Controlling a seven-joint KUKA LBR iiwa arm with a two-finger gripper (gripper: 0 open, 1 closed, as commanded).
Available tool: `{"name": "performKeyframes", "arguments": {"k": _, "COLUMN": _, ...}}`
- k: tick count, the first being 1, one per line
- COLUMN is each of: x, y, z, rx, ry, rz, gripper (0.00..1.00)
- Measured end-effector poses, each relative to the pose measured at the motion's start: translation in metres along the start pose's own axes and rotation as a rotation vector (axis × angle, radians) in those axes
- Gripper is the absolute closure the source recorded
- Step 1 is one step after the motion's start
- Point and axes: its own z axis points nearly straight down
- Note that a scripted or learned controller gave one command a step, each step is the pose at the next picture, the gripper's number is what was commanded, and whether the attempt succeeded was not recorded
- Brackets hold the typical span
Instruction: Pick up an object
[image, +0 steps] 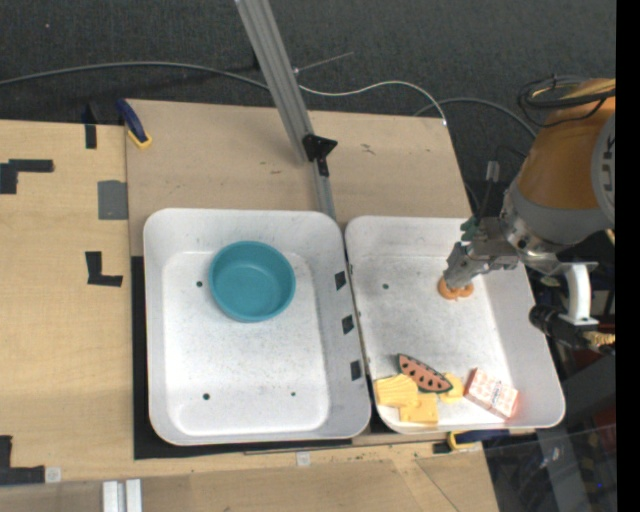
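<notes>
The claw (462, 275) is low in the right bin (400, 330), directly over a small orange object (457, 291), seemingly placed to grasp it. Whether it is apart or together I cannot tell. A teal bowl (252, 281) sits in the left bin (180, 340).

Light wood bench (240, 160) bears two white bins: left bin (160, 330), right bin (545, 385), touching side by side.
</notes>
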Motion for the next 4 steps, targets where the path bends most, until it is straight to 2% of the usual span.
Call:
{"name": "performKeyframes", "arguments": {"k": 1, "x": 0.045, "y": 0.018, "z": 0.012, "rx": 0.005, "ry": 0.001, "rz": -0.004, "gripper": 1.0}}
{"name": "performKeyframes", "arguments": {"k": 2, "x": 0.1, "y": 0.034, "z": 0.007, "rx": 0.004, "ry": 0.003, "rz": -0.006, "gripper": 1.0}}
{"name": "performKeyframes", "arguments": {"k": 3, "x": 0.143, "y": 0.065, "z": 0.017, "rx": 0.004, "ry": 0.001, "rz": -0.004, "gripper": 1.0}}
{"name": "performKeyframes", "arguments": {"k": 4, "x": 0.189, "y": 0.091, "z": 0.008, "rx": 0.003, "ry": 0.003, "rz": -0.005, "gripper": 1.0}}
